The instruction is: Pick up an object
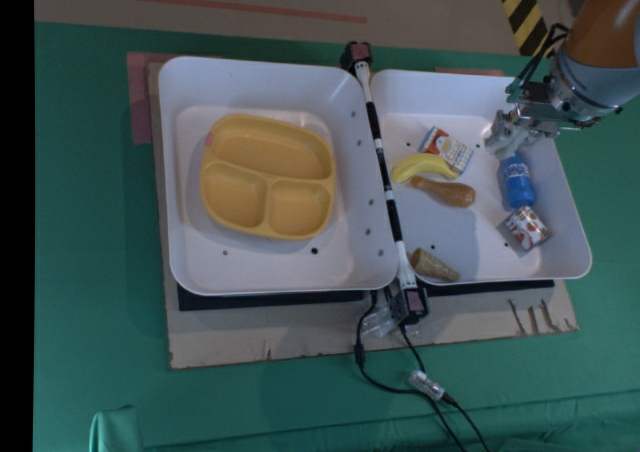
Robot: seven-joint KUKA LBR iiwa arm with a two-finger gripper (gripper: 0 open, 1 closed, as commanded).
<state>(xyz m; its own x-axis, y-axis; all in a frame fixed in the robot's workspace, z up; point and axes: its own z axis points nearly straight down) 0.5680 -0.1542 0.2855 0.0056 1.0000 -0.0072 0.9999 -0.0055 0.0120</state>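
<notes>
the gripper (507,136) hangs just above the blue bottle (516,183) near the right bin's (470,90) right wall; whether it is clenched, i cannot tell. a can (524,229) lies just nearer, a carton (446,150), banana (421,167) and drumstick (443,191) left. bare floor shows around the yellow tray (266,176) in the left bin (255,80).

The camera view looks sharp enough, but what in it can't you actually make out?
- Gripper: its fingertips blur into the blue bottle beneath, so open or shut is unclear.
- Arm: cut off by the top and right edges.
- Small carton and can: labels too small to read.
- Cable: runs off the bottom edge.
</notes>
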